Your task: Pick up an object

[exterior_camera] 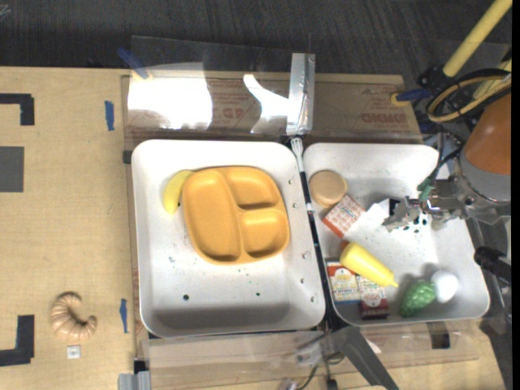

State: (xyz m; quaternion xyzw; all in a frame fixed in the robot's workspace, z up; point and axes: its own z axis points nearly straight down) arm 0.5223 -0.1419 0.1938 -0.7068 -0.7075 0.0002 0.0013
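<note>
My gripper (403, 216) hangs over the middle of the right bin (465, 297), reaching in from the right, with the arm's orange band (496, 145) behind it. Just left of it lies a red and white carton (344, 215). A round tan lid-like object (327, 187) sits at the bin's back left. A yellow cone-shaped item (367, 265) lies below the gripper. A green broccoli piece (418, 296) and a white ball (444, 285) rest at the front right. A small box with red labels (356, 288) lies at the front left.
The left bin (154, 242) holds an orange divided plate (236, 214) with a yellow banana-like piece (172, 189) tucked at its left edge. A tan croissant toy (72, 316) lies on the bench, front left. Cables and a yellow pole (479, 27) are at the back right.
</note>
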